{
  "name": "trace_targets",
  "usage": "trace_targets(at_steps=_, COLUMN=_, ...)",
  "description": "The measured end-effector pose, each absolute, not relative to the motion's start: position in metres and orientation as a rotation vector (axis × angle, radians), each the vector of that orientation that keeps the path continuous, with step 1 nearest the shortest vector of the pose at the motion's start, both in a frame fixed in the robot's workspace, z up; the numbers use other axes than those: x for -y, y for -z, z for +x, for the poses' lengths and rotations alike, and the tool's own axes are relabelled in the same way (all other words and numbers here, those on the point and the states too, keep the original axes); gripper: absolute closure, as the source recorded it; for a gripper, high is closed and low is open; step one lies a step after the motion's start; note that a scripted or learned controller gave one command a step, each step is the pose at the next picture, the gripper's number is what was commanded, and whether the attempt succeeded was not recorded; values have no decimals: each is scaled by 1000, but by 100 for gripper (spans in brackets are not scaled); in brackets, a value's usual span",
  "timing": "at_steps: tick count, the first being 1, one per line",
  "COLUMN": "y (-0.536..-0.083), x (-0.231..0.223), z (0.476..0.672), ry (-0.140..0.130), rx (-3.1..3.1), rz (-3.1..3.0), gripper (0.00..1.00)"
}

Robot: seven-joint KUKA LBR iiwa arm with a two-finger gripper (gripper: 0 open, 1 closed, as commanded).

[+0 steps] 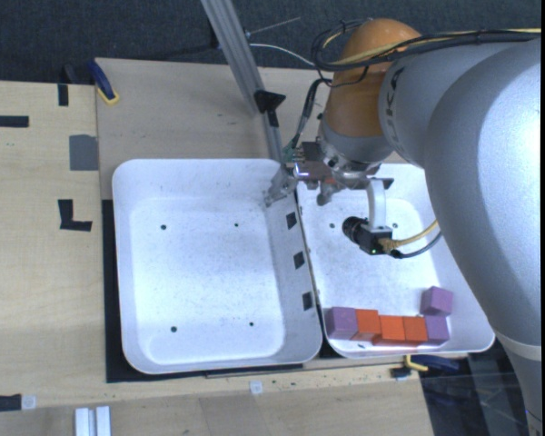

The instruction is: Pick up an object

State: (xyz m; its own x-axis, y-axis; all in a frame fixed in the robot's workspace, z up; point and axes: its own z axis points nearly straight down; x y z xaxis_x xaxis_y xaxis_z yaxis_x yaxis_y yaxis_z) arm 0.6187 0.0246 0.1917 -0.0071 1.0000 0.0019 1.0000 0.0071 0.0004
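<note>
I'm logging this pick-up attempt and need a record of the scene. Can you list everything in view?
Bins: two, white, side by side on the bench.
Purple blocks: three, at the right bin's near edge, one set slightly apart.
Orange blocks: a row between the purple ones; exact count unclear.
Metal pole: one, grey, slanting down to the bins' divide.
Clamps: two, blue and yellow, at the bench edges.
Arm: one, grey with orange band.
Pincer: one, over the right bin's far end.
</note>
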Motion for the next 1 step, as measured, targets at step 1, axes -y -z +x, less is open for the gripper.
trace_targets(at_steps=1, y=-265, x=29, z=597, ry=3, rx=2222, rz=-2228, gripper=0)
